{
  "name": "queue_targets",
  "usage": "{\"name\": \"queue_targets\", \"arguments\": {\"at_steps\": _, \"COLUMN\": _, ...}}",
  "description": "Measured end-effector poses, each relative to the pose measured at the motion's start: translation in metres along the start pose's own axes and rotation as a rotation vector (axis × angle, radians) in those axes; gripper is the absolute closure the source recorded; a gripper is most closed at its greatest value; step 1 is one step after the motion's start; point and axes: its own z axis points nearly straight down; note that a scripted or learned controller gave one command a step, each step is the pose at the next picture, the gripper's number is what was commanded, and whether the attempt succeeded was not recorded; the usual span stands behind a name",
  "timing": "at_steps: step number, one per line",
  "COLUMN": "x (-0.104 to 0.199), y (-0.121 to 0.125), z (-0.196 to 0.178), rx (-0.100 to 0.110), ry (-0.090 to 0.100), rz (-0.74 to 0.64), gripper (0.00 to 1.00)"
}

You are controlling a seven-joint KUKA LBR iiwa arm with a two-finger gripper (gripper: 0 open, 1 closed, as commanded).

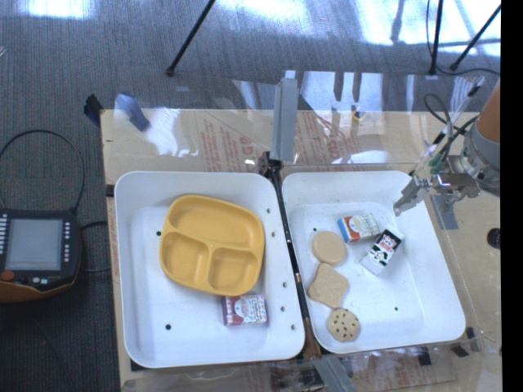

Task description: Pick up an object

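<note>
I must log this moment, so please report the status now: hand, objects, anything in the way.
Hand above right bin far corner, holding nothing. Nearest: blue carton, black-and-white carton, lying untouched. Path clear.

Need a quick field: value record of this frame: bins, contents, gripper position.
left bin: yellow plastic three-compartment plate; small red-and-white carton lying below the plate
right bin: orange-and-blue carton; black-and-white cow-pattern carton; round tan cracker; toast-shaped tan slice; chocolate chip cookie
gripper: over the right bin's upper right corner, holding nothing visible
nearest item to gripper: orange-and-blue carton
</note>
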Motion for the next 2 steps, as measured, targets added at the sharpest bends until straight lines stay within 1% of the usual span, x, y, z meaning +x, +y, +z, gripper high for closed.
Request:
{"name": "queue_targets", "arguments": {"at_steps": 1, "x": 0.034, "y": 0.047, "z": 0.163, "rx": -0.005, "ry": -0.002, "rz": 0.002, "gripper": 0.00}}
{"name": "queue_targets", "arguments": {"at_steps": 2, "x": 0.033, "y": 0.031, "z": 0.178, "rx": 0.002, "ry": 0.001, "rz": 0.000, "gripper": 0.00}}
